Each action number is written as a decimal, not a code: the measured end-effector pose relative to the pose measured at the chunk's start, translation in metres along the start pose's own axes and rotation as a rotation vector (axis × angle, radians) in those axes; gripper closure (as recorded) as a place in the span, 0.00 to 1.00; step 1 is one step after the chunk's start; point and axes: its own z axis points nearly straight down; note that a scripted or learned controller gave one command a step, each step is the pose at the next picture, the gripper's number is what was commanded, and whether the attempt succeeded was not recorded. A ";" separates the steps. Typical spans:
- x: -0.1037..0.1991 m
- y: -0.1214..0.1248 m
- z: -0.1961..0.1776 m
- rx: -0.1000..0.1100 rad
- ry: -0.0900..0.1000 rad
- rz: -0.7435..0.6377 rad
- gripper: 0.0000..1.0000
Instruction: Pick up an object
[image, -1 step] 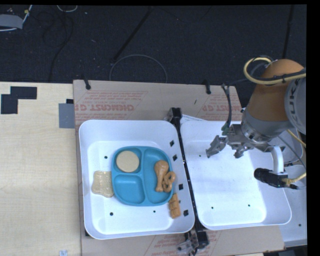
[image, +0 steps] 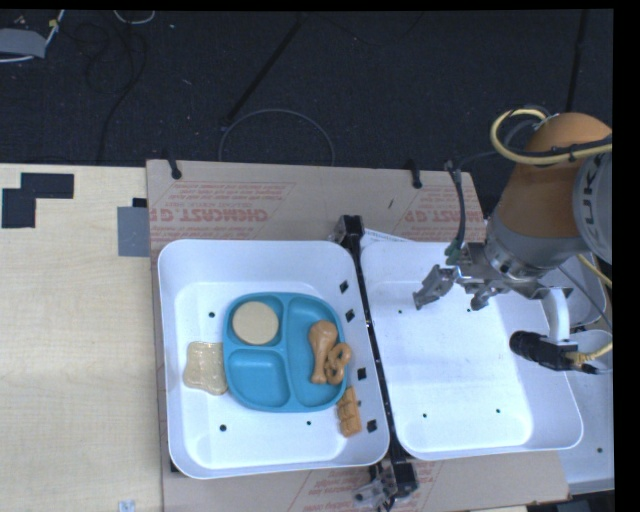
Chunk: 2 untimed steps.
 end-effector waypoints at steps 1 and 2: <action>-0.008 -0.001 0.048 0.002 0.000 0.001 0.00; -0.006 0.005 0.093 0.002 0.000 0.001 0.00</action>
